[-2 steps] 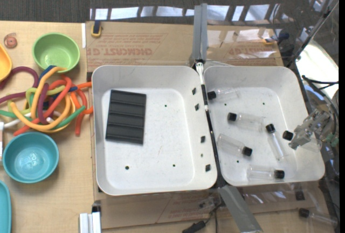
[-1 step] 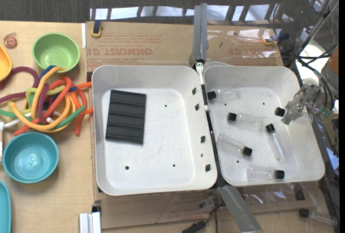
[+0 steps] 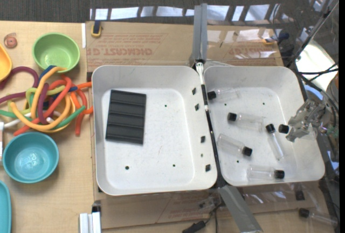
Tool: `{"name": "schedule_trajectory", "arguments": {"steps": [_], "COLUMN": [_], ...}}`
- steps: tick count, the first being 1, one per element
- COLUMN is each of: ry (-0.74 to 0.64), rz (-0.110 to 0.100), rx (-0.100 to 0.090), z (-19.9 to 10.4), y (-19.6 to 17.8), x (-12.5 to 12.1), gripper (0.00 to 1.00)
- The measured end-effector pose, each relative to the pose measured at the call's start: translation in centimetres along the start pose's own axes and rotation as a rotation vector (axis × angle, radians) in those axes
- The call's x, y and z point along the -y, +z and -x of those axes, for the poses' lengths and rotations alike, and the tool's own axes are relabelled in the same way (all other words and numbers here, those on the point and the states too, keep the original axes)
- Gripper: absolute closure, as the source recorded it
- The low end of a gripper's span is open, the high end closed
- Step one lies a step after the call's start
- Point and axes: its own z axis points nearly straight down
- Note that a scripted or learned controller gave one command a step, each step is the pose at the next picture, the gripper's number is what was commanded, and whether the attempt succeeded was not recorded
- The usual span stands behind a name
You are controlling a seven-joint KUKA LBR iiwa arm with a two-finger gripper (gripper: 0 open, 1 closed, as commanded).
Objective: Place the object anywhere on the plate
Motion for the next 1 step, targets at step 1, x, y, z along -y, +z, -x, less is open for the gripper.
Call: {"name": "schedule_trajectory", "arguments": {"steps": [1], "ry": [-0.118], "rz": [0.0], "rx": [0.0], "z": [-2.69], "y": [0.59], "x": [1.34], "gripper": [1.0]}}
